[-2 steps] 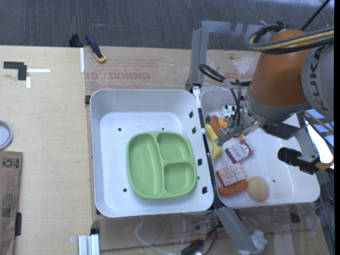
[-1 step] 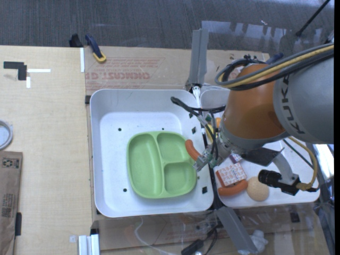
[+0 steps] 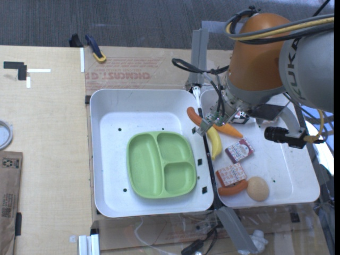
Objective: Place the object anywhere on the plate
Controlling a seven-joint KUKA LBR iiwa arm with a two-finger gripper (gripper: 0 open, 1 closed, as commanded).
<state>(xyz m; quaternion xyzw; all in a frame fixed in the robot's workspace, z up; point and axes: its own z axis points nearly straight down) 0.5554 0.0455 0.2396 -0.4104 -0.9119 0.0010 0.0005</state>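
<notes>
orange toy carrot lies in the right white bin, just beside the yellow toy banana. it looks light, stiff and slippery, so grab its thick middle. gripper hangs over it. green divided plate waits on the left.

I see bright, even overhead light — white bins near glare, soft shadow under the arm at 2 o'clock; edges slightly soft.
</notes>
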